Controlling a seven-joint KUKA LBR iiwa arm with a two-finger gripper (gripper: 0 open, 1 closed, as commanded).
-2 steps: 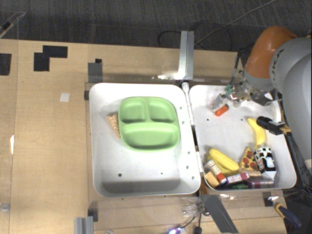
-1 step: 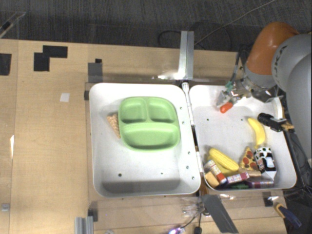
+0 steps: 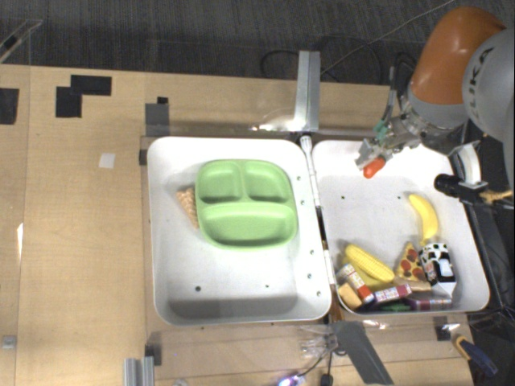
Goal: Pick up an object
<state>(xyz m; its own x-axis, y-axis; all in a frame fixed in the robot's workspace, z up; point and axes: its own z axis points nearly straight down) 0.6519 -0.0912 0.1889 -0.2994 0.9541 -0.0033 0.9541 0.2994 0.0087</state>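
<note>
Claw (image 3: 375,156) over the right bin's (image 3: 386,207) far edge, clamped on a small orange-red object (image 3: 372,168), banana (image 3: 425,215) nearer, green divided plate (image 3: 245,203) in left bin (image 3: 173,280)

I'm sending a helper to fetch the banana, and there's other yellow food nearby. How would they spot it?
Look in the right-hand bin, along its right side. The banana lies there alone, a plain smooth yellow curve. The corn cob, lower down among the clutter, is straighter and bumpy.
</note>
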